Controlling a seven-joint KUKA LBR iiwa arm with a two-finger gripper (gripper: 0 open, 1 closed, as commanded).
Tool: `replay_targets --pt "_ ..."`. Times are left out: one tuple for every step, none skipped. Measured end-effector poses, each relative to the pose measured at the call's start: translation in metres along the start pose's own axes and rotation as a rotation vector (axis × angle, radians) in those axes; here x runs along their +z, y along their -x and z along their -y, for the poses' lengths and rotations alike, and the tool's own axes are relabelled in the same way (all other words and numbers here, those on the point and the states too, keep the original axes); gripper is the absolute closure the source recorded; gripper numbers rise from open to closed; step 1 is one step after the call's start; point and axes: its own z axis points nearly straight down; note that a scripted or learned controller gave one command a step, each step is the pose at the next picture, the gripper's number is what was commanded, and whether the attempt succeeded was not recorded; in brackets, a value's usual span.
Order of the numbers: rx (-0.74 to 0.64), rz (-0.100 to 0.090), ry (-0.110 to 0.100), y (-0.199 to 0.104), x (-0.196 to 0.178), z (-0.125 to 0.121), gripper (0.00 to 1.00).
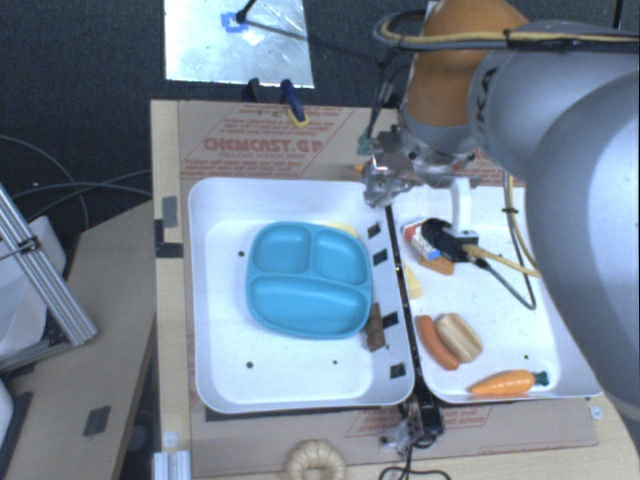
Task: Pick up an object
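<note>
While the gripper (381, 186) hangs at the far end of the ridge where the two bins meet, the pick looks barely begun. Its tip is small and dark against the rim from this angle; cannot tell how wide the pincer stands, and nothing can be made out in its hold. Candidates all lie loose. Left bin (215, 298): a blue divided plate (308, 278) sits flat near the middle, with a small brown piece (376, 330) just off its near right corner, close to the ridge. Right bin (520, 318): a sausage (437, 341) and a bun (461, 335) lie side by side and touching, an orange carrot (502, 382) sits near the front wall, and a pale yellow scrap (412, 283) lies hard by the ridge. Judgement: no target is clearly chosen yet, since the gripper is over the rim and not directly above any item. Nearest reach would be the yellow scrap; the sausage and carrot are further toward the front. Left to do: settle over one object, descend, close on it, lift it clear.
</note>
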Motion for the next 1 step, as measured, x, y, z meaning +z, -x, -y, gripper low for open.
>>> replay_targets --pt "-0.002 -0.001 0.002 -0.0463 0.0004 -0.0285 1.0"
